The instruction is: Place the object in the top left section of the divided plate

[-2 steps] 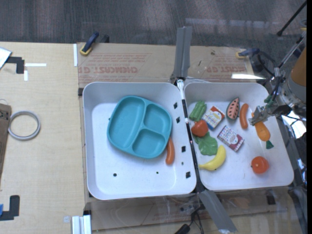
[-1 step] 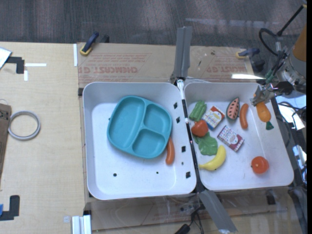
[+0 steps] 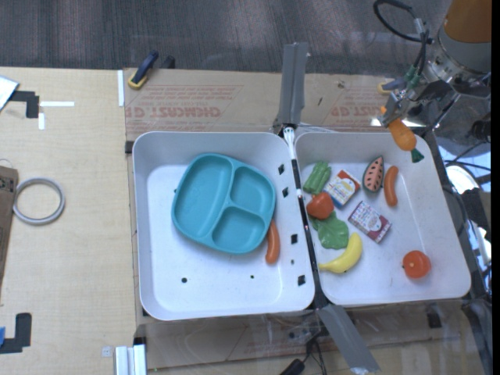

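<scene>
camera view | tool point(image 3: 400, 114) clenched on orange carrot point(image 3: 403, 136) hung just below it | arm point(image 3: 467, 22) held raised above right bin's point(image 3: 449, 201) far corner

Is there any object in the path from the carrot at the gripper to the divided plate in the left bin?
Nothing visible blocks it. The carrot hangs at the gripper above the right bin's far corner. The teal plate has bare sections; a sausage lies beside its near right edge.
</scene>
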You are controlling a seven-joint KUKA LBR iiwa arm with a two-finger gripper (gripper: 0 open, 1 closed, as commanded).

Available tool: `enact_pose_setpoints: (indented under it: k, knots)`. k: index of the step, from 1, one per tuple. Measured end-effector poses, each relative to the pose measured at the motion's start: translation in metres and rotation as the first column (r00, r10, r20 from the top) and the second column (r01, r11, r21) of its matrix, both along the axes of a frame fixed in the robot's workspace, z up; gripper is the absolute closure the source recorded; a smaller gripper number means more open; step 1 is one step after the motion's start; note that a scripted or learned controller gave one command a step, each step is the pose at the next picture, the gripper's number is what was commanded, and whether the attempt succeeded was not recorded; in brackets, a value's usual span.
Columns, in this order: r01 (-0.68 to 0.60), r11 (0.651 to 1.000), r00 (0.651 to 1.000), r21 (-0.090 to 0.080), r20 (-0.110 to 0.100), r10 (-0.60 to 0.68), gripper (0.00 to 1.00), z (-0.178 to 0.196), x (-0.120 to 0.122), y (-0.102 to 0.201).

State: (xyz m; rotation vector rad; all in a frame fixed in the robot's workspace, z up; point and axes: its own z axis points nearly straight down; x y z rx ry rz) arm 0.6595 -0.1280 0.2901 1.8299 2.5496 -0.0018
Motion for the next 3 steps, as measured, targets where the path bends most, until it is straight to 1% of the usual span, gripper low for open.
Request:
enact_pose_setpoints:
  k: [1,2,3]
  knots:
    - [-0.278,0.961,0.961,0.002,-0.002,0.278,1.00,-0.099,0.000,0.078]
    - [-0.478,0.878,0.878,0.001,0.000,0.478,1.00,-0.066,0.000,0.158]
    - [-0.642,0.766,0.766,0.002,-0.003,0.642,1.00,-0.097,-0.053,0.228]
